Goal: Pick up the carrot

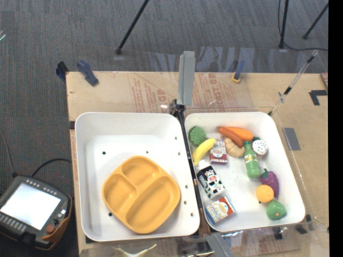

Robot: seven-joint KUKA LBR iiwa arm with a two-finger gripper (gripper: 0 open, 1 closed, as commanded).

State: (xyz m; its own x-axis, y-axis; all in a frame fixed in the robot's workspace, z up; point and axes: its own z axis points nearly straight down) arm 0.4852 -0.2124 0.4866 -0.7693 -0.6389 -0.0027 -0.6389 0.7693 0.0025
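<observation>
Left bin (86,143): a yellow divided plate (141,194) lies flat on the floor, set toward the near right corner. Its right rim sits close to the bin's right wall; bare white floor runs along the left wall and across the far half.

Right bin (284,143): crowded along the left wall and the far side. From the left: a green bumpy vegetable (196,135) near the far left corner, a banana (203,150) angled just beside it, a small red-and-white packet (218,153), a cow-print carton (210,182) close to the left wall, and a snack box (220,209) near the front edge.

The carrot (236,133) lies on its side near the far wall, roughly mid-width, tip pointing left. A tan pastry (234,148) lies just beside it on the near side; its far side faces a strip of bare floor before the wall.

Further right: a green bottle (251,162), a round white-and-dark item (260,147), an eggplant (270,182), an orange (264,194) and a green pear (276,210), clustered toward the near right corner. Open floor remains in the bin's middle.

The gripper's state cannot be told from this view.
</observation>
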